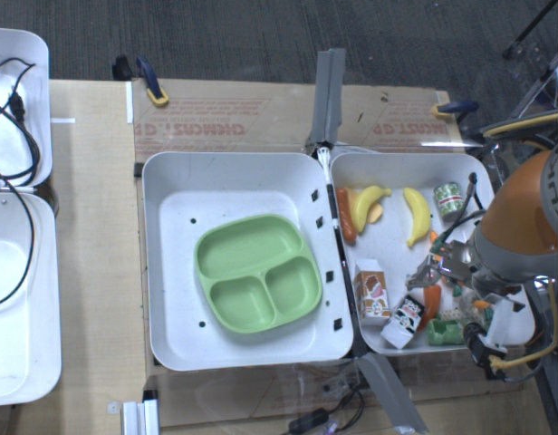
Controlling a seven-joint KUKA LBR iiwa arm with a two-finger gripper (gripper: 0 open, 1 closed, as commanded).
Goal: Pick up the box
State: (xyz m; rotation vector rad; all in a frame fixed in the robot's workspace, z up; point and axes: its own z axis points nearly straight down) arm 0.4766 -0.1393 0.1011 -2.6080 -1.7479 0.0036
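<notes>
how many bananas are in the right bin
2. One banana lies at the far left beside the carrot; the other banana lies to its right, near the can. The arm may hide more.

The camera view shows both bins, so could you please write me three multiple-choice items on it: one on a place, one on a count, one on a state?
1. Where does the green divided tray lie?
A. In the left bin
B. In the right bin
C. On the bare bench

2. How many yellow bananas lie in the right bin?
A. One
B. Two
C. Four

3. How does the box stand in relation to the hand?
A. Clamped in the hand
B. Lying in the bin, apart from the hand
C. Lifted over the left bin

Answers:
1. A, since the tray sits inside the left bin.
2. B, as one banana and a second banana lie near the far wall.
3. B, as the box rests on the bin floor to the left of the hand.
</notes>
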